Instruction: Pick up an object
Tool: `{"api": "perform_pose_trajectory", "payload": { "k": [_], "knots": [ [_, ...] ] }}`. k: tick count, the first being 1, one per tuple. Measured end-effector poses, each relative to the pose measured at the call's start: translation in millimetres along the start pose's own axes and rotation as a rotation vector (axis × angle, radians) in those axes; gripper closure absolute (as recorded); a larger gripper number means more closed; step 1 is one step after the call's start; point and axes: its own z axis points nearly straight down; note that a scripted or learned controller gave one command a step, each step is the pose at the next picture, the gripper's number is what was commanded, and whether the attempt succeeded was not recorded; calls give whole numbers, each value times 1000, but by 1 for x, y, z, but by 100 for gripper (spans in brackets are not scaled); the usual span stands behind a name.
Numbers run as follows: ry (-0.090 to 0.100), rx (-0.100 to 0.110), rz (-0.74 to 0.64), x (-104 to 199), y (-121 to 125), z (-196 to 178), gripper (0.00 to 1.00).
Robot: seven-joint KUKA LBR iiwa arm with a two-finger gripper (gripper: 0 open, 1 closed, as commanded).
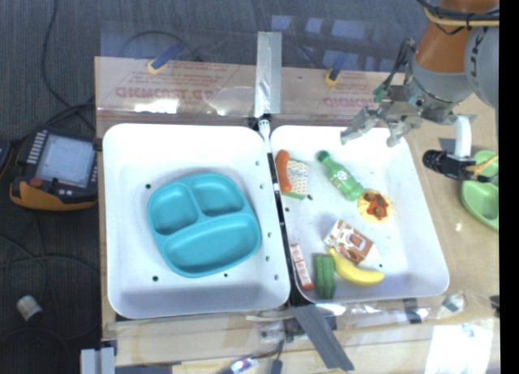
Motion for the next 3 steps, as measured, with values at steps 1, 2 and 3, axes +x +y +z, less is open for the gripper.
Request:
{"api": "perform_pose_trajectory", "payload": {
  "k": [1,2,3],
  "knots": [
    [-2,0,59,-4,6,132,0],
    [-7,-17,-70,-4,-12,142,0],
    [-2,-16,-70,-3,-12,133,100]
  ]
}}
